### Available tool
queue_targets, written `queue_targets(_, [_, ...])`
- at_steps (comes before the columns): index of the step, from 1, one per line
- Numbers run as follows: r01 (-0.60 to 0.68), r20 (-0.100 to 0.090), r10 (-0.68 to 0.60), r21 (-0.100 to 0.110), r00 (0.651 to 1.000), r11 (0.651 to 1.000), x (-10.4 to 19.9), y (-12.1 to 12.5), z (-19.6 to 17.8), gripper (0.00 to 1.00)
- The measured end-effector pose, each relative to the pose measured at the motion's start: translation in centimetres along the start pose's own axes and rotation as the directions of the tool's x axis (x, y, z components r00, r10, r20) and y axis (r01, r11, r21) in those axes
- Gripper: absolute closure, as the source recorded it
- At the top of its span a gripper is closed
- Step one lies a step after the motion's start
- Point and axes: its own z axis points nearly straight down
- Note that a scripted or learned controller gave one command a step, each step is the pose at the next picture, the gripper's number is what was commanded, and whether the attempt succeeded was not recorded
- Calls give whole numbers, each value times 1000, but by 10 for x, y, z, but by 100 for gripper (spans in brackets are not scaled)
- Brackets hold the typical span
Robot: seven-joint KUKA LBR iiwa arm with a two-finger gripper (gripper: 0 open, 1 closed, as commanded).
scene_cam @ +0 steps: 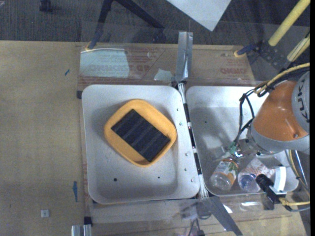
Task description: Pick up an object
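Note:
Low over the front of the right bin [216, 112] is my gripper [234, 151], just above the top end of a clear plastic bottle [224, 173] with an orange and green label. The bottle lies tilted against the bin's front wall. A second small clear bottle [247, 180], with a blue cap and a pale printed label, rests right beside it, partly under my wrist. The grey arm with its orange band [280, 119] covers the right side of this bin. Whether the gripper touches the first bottle cannot be made out.
The left bin [98, 181] holds a yellow rounded tray [140, 132] with a black ribbed panel on top, lying at a slant in the middle. A metal divider [189, 132] separates the bins. Bare white floor lies in the right bin's back half.

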Motion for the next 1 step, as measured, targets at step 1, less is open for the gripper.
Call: queue_targets(1, [203, -19, -203, 30, 979, 979, 15, 81, -79, 100])
